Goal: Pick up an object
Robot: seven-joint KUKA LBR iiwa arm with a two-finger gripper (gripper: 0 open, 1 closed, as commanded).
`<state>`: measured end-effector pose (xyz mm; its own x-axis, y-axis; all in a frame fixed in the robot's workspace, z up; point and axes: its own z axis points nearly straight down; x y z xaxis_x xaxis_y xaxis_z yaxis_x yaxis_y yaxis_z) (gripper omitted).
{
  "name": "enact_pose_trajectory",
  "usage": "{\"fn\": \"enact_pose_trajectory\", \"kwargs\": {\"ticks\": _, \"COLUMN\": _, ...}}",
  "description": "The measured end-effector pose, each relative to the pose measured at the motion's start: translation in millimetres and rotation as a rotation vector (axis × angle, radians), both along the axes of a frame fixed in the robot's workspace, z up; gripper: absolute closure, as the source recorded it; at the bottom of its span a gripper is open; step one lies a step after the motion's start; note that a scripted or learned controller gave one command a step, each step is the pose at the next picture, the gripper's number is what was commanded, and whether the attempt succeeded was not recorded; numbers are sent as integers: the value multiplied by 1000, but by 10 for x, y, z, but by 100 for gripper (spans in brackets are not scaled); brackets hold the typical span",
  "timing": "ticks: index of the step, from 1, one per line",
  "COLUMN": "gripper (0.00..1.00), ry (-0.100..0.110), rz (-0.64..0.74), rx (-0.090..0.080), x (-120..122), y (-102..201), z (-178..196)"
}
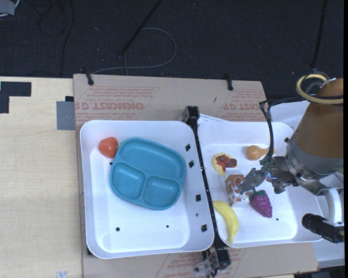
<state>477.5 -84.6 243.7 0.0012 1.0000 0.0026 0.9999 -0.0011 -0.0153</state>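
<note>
In the right bin (278, 227) lie a yellow banana (228, 219), a purple grape bunch (261, 204), a small brown and white packet (236, 189), a red and yellow toy food (224, 163) and an orange-tan piece (256, 152). My gripper (260, 177) hangs over the middle of this bin, just above the grapes and right of the packet. Nothing shows between its fingers.
The left bin (98, 225) holds a blue divided plate (148, 173) and a red tomato (108, 147) at its upper left. A black divider (200, 184) runs between the bins. The arm's orange band (325, 123) and cables fill the right side.
</note>
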Motion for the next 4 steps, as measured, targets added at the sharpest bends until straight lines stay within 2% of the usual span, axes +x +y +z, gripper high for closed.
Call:
{"fn": "enact_pose_trajectory", "kwargs": {"ticks": 1, "gripper": 0, "ry": -11, "rz": 1, "rx": -1, "x": 19, "y": -3, "z": 50}}
{"fn": "enact_pose_trajectory", "kwargs": {"ticks": 2, "gripper": 0, "ry": -6, "rz": 2, "rx": 0, "x": 41, "y": 80, "z": -420}}
{"fn": "enact_pose_trajectory", "kwargs": {"ticks": 4, "gripper": 0, "ry": -12, "rz": -1, "rx": -4, "x": 110, "y": -23, "z": -1555}}
